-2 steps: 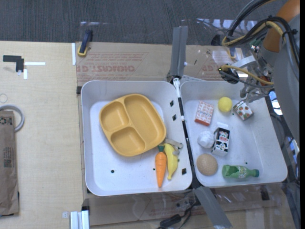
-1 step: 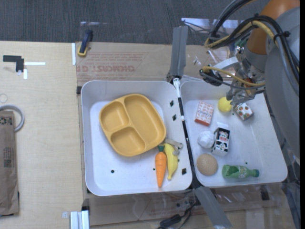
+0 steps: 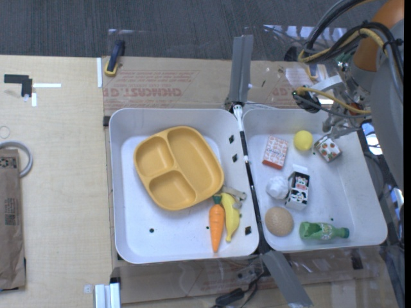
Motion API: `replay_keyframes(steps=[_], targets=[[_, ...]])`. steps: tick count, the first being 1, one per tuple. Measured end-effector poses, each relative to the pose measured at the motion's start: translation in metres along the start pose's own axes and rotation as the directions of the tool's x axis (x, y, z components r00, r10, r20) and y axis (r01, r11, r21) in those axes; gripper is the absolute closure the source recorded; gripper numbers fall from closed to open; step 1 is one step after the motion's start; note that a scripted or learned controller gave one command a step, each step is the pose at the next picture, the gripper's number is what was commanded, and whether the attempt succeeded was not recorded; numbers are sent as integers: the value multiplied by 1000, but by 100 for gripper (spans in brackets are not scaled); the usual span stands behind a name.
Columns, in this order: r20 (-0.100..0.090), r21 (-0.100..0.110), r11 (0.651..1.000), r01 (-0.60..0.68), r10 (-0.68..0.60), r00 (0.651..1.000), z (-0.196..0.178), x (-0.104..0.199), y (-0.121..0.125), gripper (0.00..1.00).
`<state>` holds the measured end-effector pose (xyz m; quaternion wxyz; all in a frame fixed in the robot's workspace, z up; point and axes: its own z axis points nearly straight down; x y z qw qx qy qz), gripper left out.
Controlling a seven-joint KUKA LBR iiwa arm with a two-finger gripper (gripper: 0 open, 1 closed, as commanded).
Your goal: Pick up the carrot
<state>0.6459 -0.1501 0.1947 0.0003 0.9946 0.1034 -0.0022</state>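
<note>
Orange carrot lies in the left bin, near its front right corner, just beside the banana and below the yellow divided plate. Gripper hangs over the right bin's back edge by a small strawberry-print box. Can't tell finger state.

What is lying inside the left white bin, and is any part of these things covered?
The left bin holds a yellow divided plate, a carrot and a banana. The carrot hides part of the banana's near side.
</note>
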Motion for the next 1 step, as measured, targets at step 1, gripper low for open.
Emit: replay_keyframes(steps=[1], targets=[[0, 1, 990, 140, -140, 990, -19, -24, -83, 100]])
